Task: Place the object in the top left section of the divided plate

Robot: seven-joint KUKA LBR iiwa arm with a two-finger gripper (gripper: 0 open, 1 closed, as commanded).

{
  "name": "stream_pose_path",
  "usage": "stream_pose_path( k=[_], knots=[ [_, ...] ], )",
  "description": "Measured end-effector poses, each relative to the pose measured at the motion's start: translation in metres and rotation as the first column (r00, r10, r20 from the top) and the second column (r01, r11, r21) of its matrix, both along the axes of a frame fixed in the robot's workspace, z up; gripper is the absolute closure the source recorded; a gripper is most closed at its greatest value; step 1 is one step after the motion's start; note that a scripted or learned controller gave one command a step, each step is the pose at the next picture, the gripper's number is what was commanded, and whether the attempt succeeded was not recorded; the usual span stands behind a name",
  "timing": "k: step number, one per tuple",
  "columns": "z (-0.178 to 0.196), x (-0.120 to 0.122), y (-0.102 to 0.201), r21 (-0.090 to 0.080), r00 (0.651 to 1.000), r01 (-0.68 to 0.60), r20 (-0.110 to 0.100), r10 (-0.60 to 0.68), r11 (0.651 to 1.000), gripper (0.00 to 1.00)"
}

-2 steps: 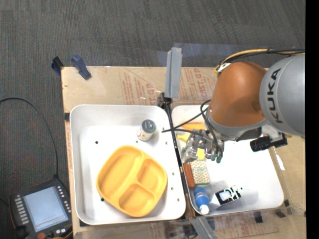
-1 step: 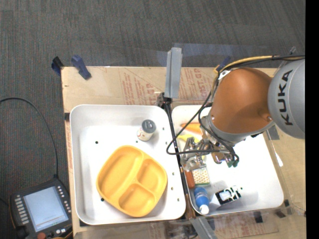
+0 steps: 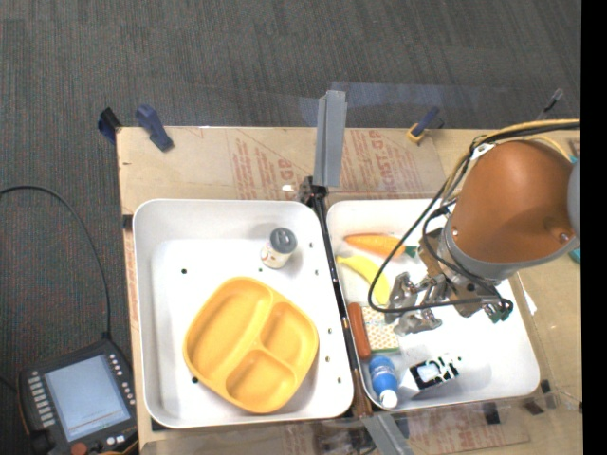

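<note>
Hand (image 3: pixel 414 303) over right bin (image 3: pixel 517 373), near banana (image 3: pixel 365 275); grip state impossible to tell. Yellow divided plate (image 3: pixel 251 344) in left bin (image 3: pixel 156 254).

A yellow divided plate (image 3: pixel 251 343) lies flat in the left bin (image 3: pixel 152 254), toward that bin's near edge and turned at an angle to its sides. Raised ridges split it into three sections, and all three are bare. The object for the task cannot be told apart among the items in the right bin (image 3: pixel 517 368).
</note>
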State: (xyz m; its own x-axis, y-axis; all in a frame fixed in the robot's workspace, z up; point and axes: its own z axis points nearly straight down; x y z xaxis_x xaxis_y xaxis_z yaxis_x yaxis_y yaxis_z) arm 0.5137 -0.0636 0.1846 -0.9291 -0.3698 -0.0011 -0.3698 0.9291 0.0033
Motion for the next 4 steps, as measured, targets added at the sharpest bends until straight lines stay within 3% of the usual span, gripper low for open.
stream_pose_path(
  k=[1, 2, 3, 4],
  knots=[
    [-0.058, -0.014, -0.048, 0.001, 0.992, -0.125, -0.004, 0.125, 0.992, 1.00],
    [-0.083, 0.053, -0.078, 0.002, 0.894, -0.447, 0.003, 0.447, 0.894, 1.00],
    [-0.041, -0.026, -0.056, 0.002, 0.852, -0.524, 0.003, 0.524, 0.852, 1.00],
    [0.002, 0.002, -0.104, -0.003, 0.570, -0.821, 0.008, 0.821, 0.570, 1.00]
  ],
)
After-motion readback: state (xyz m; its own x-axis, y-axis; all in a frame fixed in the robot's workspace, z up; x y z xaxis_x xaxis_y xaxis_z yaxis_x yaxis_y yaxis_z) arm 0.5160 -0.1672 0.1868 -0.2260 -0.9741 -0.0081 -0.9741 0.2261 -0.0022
